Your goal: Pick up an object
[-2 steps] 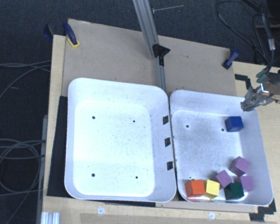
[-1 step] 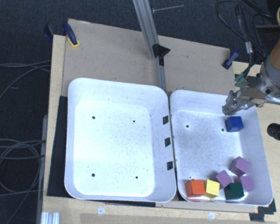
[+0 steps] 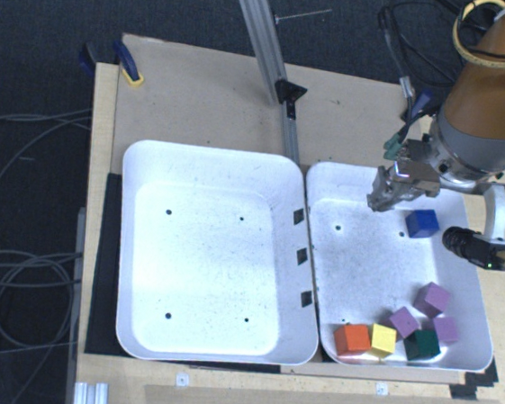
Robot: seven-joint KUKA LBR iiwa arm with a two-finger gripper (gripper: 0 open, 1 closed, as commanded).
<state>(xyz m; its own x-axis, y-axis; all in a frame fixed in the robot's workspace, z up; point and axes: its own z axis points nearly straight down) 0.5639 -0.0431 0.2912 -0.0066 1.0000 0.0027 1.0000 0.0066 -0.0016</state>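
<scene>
Inspector: Blue block (image 3: 422, 223) lies in the right bin (image 3: 354, 262), near the far right corner, flat on the floor and alone.

Clerk: And the gripper (image 3: 381, 200)?

Inspector: It hangs over the far end of the same bin, just left of the blue block and apart from it. Nothing sits between the fingers. Whether they stand apart or together cannot be told from this slant.

Clerk: Other contents of that bin?

Inspector: A cluster in the near right corner. Orange block (image 3: 354, 339) leftmost, yellow block (image 3: 384, 338) touching it on the right, green block (image 3: 421, 345) beside that. Three purple blocks: one (image 3: 403, 321) just behind the yellow, one (image 3: 445, 330) against the right wall, one (image 3: 433, 299) further back. All well apart from the blue block.

Clerk: The left bin (image 3: 202, 245)?

Inspector: White, with four small dark spots on the floor. It stands beside the right bin, the rims touching, with three dark clips (image 3: 302, 256) along the join.

Clerk: Bench?

Inspector: A metal bar (image 3: 268, 49) slants across the far side.
</scene>
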